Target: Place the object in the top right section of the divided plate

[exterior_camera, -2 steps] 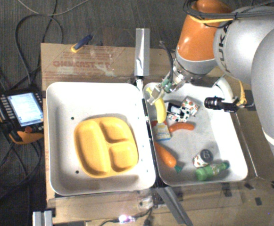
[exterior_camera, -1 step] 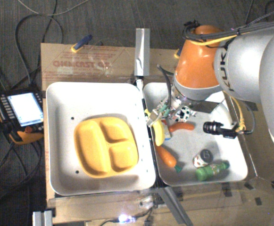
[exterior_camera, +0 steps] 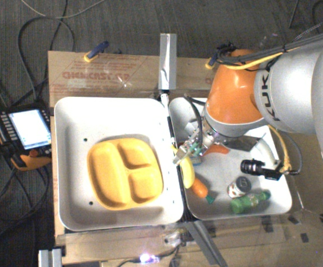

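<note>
I can't tell my gripper's [exterior_camera: 190, 149] state; it hangs at the right bin's [exterior_camera: 283, 204] 9 o'clock edge, above a banana [exterior_camera: 187, 172] and carrot [exterior_camera: 199, 189]. The plate [exterior_camera: 127, 172] waits at 9 o'clock, bare. A glancing grab might knock the banana aside.

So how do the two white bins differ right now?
The left bin holds one thing, the yellow divided plate, lying flat in its middle. The right bin holds several small things, among them a carrot and a green bottle, and the arm hangs over it. Both are shallow and white, side by side.
</note>
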`<action>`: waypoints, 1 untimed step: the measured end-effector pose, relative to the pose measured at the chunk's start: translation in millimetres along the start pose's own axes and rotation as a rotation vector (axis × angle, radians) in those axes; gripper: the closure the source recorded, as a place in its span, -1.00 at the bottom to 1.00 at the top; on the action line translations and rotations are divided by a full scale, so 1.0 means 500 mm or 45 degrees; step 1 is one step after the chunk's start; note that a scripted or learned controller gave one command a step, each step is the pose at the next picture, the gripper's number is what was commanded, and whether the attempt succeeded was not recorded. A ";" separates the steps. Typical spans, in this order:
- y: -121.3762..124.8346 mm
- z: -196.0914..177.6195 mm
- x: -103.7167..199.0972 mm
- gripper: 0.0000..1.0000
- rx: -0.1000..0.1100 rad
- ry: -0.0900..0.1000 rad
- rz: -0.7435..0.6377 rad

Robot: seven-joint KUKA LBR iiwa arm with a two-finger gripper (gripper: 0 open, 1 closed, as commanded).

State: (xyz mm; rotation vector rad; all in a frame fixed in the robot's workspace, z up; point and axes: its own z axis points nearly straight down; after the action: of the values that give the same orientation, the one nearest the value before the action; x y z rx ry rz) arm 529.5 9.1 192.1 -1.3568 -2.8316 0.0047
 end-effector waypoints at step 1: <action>0.005 -0.010 0.027 1.00 -0.001 0.000 -0.081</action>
State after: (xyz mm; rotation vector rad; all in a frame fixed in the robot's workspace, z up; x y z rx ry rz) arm 523.1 21.1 197.0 -1.2662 -2.8737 0.0041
